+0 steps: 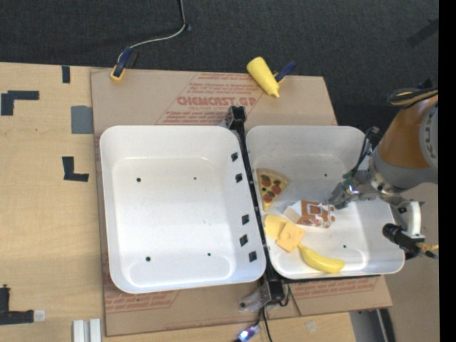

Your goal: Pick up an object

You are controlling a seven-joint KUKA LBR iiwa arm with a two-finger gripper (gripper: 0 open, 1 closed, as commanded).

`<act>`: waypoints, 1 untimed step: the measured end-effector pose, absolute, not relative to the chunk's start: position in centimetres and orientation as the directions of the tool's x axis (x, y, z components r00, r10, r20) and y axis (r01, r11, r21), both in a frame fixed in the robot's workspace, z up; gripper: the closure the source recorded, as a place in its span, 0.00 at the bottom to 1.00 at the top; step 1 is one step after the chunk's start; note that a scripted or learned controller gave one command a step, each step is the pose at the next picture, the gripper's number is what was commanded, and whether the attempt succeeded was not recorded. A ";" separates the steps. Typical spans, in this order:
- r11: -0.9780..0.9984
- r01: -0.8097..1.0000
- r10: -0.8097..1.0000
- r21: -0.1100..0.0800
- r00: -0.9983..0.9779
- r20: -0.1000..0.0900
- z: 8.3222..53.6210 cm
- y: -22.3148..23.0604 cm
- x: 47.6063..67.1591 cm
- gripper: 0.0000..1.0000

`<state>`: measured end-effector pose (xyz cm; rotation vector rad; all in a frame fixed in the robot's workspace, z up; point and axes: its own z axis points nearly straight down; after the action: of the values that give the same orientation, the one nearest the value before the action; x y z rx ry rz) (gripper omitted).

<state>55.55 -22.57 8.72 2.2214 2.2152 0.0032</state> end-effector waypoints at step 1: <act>-0.002 1.000 1.000 0.006 0.002 -0.003 8.7 -22.4 50.2 1.00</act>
<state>50.21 -22.44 8.72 2.2191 2.2149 0.0037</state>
